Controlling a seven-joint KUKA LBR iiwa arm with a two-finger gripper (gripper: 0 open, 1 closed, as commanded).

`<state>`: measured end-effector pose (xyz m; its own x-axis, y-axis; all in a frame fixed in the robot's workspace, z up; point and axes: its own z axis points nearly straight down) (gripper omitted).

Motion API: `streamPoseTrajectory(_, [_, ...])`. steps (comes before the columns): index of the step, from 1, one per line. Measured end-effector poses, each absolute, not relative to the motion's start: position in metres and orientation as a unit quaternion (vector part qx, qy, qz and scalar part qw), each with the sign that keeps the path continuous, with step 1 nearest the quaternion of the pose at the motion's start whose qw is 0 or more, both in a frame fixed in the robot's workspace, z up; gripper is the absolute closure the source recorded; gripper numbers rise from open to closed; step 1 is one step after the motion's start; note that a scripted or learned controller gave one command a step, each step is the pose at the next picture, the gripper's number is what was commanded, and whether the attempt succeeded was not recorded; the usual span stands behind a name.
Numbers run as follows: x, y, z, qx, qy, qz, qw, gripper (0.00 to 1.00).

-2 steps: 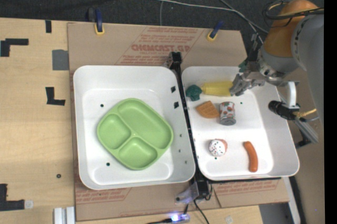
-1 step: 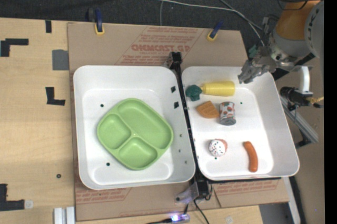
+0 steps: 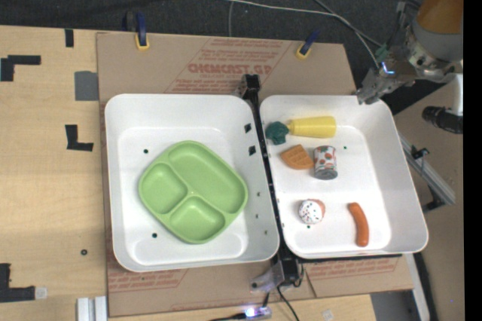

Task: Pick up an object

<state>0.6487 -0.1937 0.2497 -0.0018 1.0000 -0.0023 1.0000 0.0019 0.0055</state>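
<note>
The bench (image 3: pixel 45 161) under me is pale wood with a brown cardboard sheet (image 3: pixel 226 63) laid over it, clamped at the far edge. On that sit two shallow white bins, smooth plastic with rounded rims, pressed side by side. The left bin (image 3: pixel 124 123) carries a glossy green divided plate (image 3: pixel 193 191), three compartments, rounded corners, lying flat and turned at an angle; bare white floor runs all around it.

The right bin (image 3: pixel 399 161) holds the small things I might pick. A yellow corn cob (image 3: pixel 312 126) lies lengthwise near the far wall, its end touching a dark green leafy lump (image 3: pixel 277 132). Just below them an orange wedge (image 3: pixel 297 157) lies beside a short tin (image 3: pixel 325 162) tipped on its side. Nearer the front, a round white speckled piece (image 3: pixel 311 212) sits well apart from a smooth orange-red sausage (image 3: pixel 359 224), which lies close to the bin's right front corner. The middle right of this bin is open floor.

My pincer (image 3: pixel 369 92) hangs above the far right corner of the right bin, just outside the rim, with nothing in it; I cannot tell how its tips stand.
</note>
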Motion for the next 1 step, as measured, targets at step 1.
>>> streamPoseTrajectory(1, [0.6497,-0.1933,0.2938,0.706,0.708,0.0011,0.002,1.0])
